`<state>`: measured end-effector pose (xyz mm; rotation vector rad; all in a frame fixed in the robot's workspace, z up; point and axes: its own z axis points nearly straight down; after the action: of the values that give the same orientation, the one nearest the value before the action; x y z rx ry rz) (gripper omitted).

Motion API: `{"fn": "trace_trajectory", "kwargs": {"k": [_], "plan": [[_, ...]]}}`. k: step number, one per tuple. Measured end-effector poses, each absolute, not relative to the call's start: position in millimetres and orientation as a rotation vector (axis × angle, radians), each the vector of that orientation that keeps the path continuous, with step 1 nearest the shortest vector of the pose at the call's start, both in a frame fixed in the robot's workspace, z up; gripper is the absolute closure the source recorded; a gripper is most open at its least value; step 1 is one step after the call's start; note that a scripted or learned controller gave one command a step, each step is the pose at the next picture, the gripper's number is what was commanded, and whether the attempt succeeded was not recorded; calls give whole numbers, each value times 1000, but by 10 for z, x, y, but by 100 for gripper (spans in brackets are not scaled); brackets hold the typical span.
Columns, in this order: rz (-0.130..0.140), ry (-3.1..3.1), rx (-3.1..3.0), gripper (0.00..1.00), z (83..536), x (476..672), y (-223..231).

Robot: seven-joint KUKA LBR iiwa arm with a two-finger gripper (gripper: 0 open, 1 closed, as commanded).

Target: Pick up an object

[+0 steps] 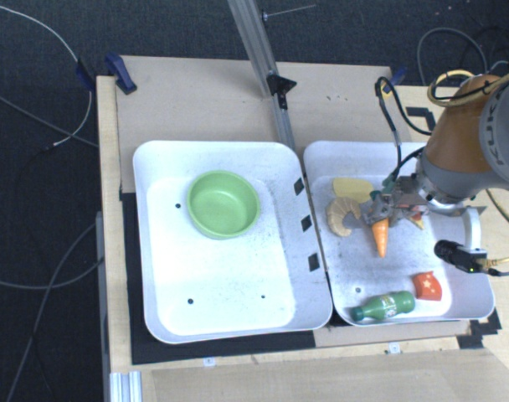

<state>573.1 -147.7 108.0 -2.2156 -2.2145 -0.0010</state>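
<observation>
Over the right bin (321,166), arm (464,145) bent low (pincer (380,212) beside carrot (380,239)).

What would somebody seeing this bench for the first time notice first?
Probably the grey and orange arm reaching in from the right, its gripper low over the right bin at the top of an orange carrot. Next, the light green bowl sitting alone in the left bin. A green bottle and a small red item lie at the right bin's near edge.

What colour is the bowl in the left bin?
Light green. The bowl shows plainly in the camera view, sitting in the left bin.
</observation>
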Motion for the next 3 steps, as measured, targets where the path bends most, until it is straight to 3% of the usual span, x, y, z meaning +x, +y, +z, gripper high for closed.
{"fn": "trace_trajectory", "kwargs": {"k": [3], "plan": [[-7,-2225,-2223,100,2446,5634,-1407]]}}
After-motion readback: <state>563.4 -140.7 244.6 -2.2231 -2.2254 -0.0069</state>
